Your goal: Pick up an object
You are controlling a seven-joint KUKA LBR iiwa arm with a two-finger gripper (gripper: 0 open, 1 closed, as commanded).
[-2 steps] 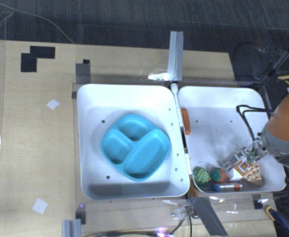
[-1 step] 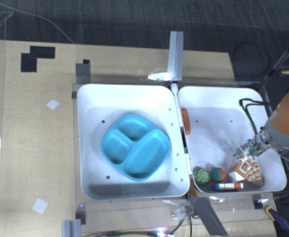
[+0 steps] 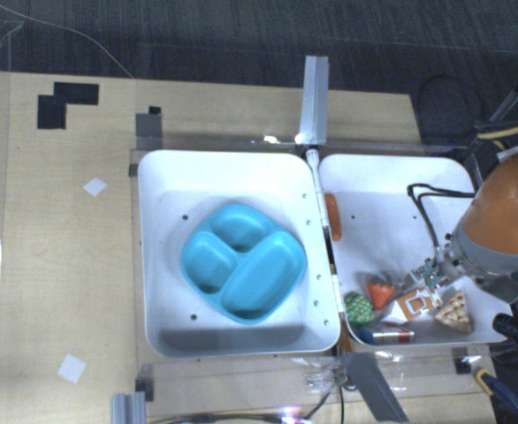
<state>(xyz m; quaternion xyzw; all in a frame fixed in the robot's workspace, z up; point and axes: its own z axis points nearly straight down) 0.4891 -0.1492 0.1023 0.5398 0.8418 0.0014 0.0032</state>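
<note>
- In the camera view, you are looking down on 2 white bins side by side: the left bin (image 3: 157, 237) and the right bin (image 3: 383, 179).
- The left bin holds a blue divided tray (image 3: 243, 261) with 3 compartments, lying near the bin's middle.
- The arm's orange band (image 3: 506, 206) comes in from the right edge, over the right bin's right side, with a black cable (image 3: 422, 203) looping out to its left.
- The gripper (image 3: 429, 276) sits low over the near right part of the right bin, above the cluster of objects; you cannot tell from here whether it is released or clenched, and nothing shows as grasped.
- The objects you could pick lie along the right bin's near edge: a green bumpy piece (image 3: 359, 307), an orange carrot-like piece (image 3: 381, 294) just beside it, an orange-and-white square piece (image 3: 415, 305) right under the gripper, a tan wedge (image 3: 453, 312) to its right, and a red-tipped marker (image 3: 388, 333) lying flat closest to the near wall.
- A long orange piece (image 3: 332, 216) lies apart from these, against the right bin's left wall.
</note>
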